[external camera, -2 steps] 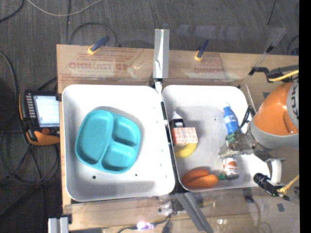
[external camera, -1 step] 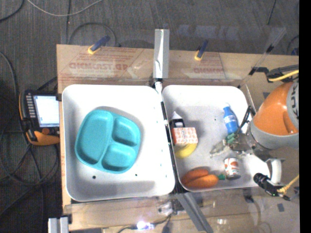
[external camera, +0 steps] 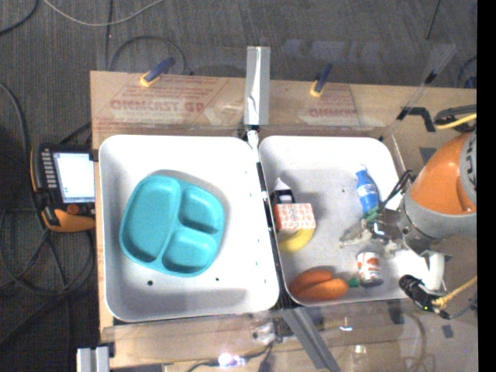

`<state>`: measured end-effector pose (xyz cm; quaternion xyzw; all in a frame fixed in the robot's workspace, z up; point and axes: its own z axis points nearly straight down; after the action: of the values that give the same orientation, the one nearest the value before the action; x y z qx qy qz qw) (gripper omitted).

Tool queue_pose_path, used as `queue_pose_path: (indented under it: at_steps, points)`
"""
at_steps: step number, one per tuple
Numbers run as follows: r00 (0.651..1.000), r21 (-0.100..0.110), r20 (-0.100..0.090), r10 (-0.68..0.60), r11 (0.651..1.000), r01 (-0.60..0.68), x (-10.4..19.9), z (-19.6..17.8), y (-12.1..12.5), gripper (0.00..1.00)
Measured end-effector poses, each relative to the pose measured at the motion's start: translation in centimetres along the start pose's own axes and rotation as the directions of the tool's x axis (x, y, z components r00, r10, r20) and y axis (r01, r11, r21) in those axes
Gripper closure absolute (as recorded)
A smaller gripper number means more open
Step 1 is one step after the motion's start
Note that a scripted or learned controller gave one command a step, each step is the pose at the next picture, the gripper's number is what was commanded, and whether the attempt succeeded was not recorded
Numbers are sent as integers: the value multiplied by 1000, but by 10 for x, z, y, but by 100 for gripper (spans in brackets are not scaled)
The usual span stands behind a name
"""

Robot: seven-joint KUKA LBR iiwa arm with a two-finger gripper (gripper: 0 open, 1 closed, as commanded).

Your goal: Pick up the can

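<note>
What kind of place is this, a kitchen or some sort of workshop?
Probably a robotics lab: a robot arm reaches over two white bins on a bench, loose cables trail across the carpet, and a handheld control pendant sits alongside.

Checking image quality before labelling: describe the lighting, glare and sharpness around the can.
Camera view: even overhead light, soft throughout; the can casts a faint shadow on the right bin, its label too blurred to read; the pincer just above it is a dark, indistinct cluster; mild glare on the bin's white floor.

I see dark grey carpet [external camera: 232, 10] with loose cables [external camera: 74, 6] around my wooden bench [external camera: 194, 103], under even light.
</note>
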<state>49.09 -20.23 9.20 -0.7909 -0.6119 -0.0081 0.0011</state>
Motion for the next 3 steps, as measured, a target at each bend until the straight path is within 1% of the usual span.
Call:
queue_pose_path:
  at_steps: [1, 2, 3]
  points:
    - [1000, 1, -5, 25, 1000, -25, -1, 0, 2, 0]
    - [998, -1, -6, 61, 998, -61, -1, 0, 3, 0]
    - [954, -11, 16, 298, 955, -298, 37, 2, 14, 0]
